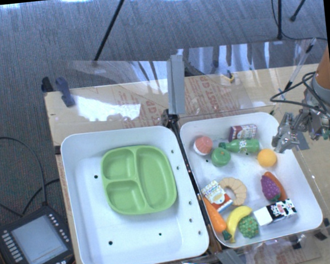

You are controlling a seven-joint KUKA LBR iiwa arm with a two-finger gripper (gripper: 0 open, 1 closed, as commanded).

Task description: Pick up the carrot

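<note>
The carrot (214, 213) is orange with a green top and lies along the left wall of the right bin (309, 188), near its front, next to a banana (237, 217). My gripper (288, 137) hangs over the right bin's far right rim, above and right of an orange ball (267, 157), and far from the carrot. Its fingers stand apart with nothing between them.
The right bin also holds a juice box (214, 192), a cookie-like ring (237, 189), purple grapes (270, 187), broccoli (248, 226), a cow-print carton (276, 211), a green bottle (242, 146) and a red can (243, 131). A green divided plate (139, 179) lies in the left bin (84, 226).
</note>
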